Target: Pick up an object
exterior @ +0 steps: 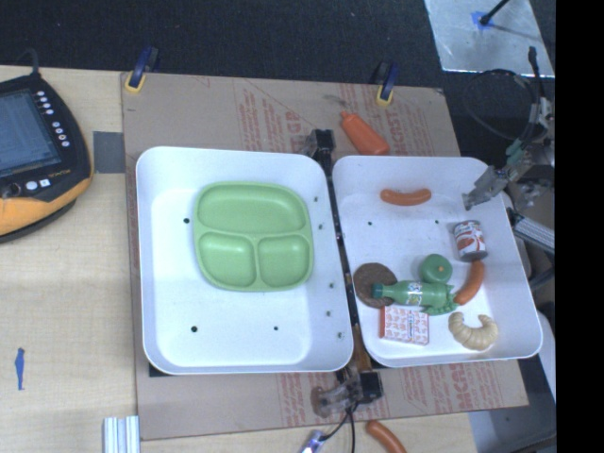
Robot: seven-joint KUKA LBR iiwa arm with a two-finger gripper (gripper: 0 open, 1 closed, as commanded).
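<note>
Over the right bin's far edge, nothing taken yet.

Nearest: croissant, red-print card, green bottle lying across a brown disc. Then the small can, upright: stiff, light, likely slick, so I judge a grip across its sides best. Beyond, a sausage. My gripper sits at the right bin rim; I cannot tell how it is set. Left bin bears a green tray.

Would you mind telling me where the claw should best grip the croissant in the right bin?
Probably across the thick middle of the croissant, coming straight down. It lies flat as an arch with tapering ends, and the bin's rim crowds its right and lower sides.
</note>
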